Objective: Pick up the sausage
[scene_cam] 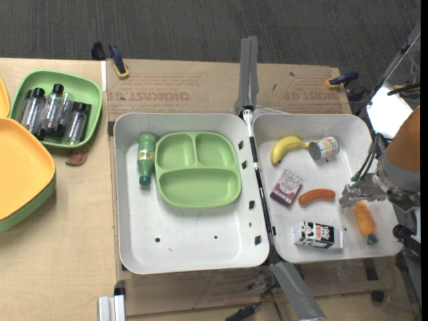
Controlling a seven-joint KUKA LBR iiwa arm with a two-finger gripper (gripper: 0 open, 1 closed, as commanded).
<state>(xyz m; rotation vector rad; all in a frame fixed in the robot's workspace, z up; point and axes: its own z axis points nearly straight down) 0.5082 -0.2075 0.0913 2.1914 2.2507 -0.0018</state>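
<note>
Sausage [316, 196] lies flat on the floor of the right bin [358, 129], between the purple carton [286, 186] and the gripper [352, 196], untouched, so the pick is not yet done. The gripper sits low in the bin just to the sausage's right, beside the carrot [365, 221]; whether it is wide or narrow I cannot tell. Nothing is seen held. Judging by this, the approach is nearly made, while grasp and lift remain.

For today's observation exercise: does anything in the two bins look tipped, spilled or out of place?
The small can lies on its side beside the banana in the right bin, and the green bottle lies flat beside the green tray. Nothing looks spilled or damaged.
</note>
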